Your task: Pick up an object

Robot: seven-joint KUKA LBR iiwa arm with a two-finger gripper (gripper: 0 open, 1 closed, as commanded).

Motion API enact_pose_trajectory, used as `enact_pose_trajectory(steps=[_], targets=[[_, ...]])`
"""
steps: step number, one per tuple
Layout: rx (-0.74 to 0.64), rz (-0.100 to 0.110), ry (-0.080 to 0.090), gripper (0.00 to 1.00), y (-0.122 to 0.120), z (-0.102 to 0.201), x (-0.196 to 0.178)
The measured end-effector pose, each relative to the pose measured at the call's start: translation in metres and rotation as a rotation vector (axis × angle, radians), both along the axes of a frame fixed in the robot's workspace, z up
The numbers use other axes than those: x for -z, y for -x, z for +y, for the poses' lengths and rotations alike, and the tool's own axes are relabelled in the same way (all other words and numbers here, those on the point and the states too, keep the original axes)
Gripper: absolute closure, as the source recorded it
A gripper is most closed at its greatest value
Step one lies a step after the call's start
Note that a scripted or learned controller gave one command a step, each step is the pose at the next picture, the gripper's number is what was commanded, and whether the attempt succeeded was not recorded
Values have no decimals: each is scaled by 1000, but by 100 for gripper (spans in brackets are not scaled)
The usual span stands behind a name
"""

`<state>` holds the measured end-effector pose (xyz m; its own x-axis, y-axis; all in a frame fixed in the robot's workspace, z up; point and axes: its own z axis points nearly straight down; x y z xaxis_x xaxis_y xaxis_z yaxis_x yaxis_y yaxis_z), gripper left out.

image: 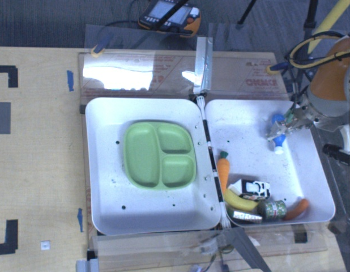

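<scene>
- At the near edge of the right bin (327, 192), the banana (238, 200), a black-and-white packet (255, 189), a green can (272, 209) and a reddish sausage-shaped piece (298, 208) lie touching one another. A grab here would probably catch two things or knock the can rolling, because there is little free room around any of them.
- The toy carrot (223, 172) lies just beside the divider (207, 146) between the bins. Closing on it could jam against that wall, or tip the carrot toward the banana it touches.
- The green divided plate (161, 154) lies flat in the left bin (98, 152). It is wide and low, so a pinch would likely slide off its rim.
- Farther back, a small blue-and-white object (278, 141) sits in the right bin directly beside the gripper (289, 122), and it looks the likeliest target. Whether the gripper is spread, closed or pinching it cannot be told; the two overlap in this view. If the hold is only on an edge, the object could drop on lifting.
- This spot is near the bin's far right wall, so a slightly offset descent could strike the rim.
</scene>
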<state>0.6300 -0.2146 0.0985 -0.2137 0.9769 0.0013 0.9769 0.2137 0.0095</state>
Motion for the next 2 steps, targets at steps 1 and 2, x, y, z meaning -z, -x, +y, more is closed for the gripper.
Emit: enact_pose_trajectory(steps=[1, 2], targets=[[-91, 2, 4, 100, 27, 48, 11], [-115, 4, 5, 100, 22, 53, -10]])
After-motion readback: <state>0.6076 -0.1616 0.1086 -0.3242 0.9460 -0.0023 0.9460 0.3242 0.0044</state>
